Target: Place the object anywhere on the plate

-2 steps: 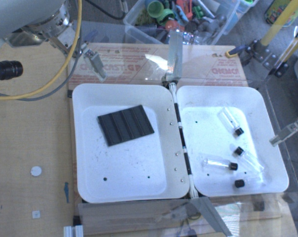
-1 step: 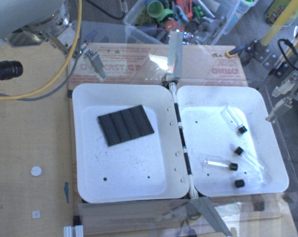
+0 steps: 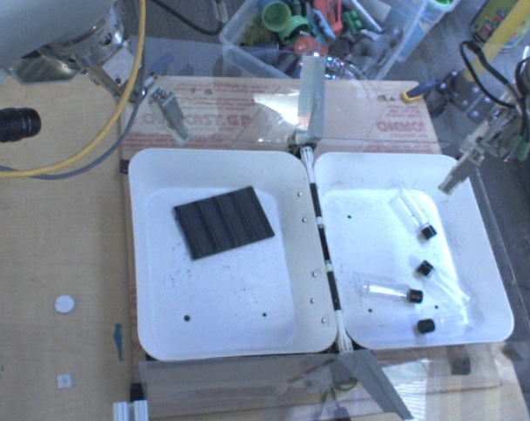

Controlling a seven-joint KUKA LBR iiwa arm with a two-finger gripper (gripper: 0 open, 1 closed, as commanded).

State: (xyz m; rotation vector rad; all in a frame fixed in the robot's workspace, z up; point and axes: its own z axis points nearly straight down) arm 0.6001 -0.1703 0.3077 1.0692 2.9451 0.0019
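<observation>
Whether the jaws are apart or together cannot be told. Four small clear vials with black caps point(image 3: 427, 231) point(image 3: 426, 269) point(image 3: 414, 296) point(image 3: 425, 326) are seen lying in the right white bin point(image 3: 476, 235), well apart from the plate. One dark, ribbed, rectangular plate point(image 3: 224, 222) is laid flat, slightly askew, in the left white bin point(image 3: 160, 305). Both bins are carried side by side on the surface point(image 3: 46, 235).

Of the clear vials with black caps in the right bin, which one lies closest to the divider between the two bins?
The vial lying crosswise, third from the far end, its clear end pointing toward the divider and its cap toward the right. The other three sit further right in the right bin.
</observation>
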